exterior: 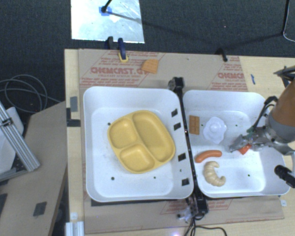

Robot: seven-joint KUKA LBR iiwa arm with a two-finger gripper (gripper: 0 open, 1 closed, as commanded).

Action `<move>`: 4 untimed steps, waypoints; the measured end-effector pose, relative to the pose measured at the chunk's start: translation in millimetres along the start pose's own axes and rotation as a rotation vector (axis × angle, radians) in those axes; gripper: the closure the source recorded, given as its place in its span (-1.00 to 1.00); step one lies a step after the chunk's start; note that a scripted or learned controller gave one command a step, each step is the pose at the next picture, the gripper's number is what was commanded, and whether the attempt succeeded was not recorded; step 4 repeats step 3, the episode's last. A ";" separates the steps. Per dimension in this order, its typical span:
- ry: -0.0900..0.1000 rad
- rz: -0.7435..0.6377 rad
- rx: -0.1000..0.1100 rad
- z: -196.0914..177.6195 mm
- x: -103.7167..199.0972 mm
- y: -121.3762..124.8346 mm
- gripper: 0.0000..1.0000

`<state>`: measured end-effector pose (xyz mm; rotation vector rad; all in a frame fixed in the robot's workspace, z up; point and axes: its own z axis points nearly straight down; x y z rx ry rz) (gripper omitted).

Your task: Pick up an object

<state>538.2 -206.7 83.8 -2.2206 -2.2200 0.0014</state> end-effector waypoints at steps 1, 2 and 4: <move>-0.002 -0.002 -0.007 -11.9 -0.1 3.2 1.00; 0.001 -0.009 -0.001 -2.1 94.0 2.0 1.00; 0.002 -0.013 -0.010 -106.2 176.2 -13.7 1.00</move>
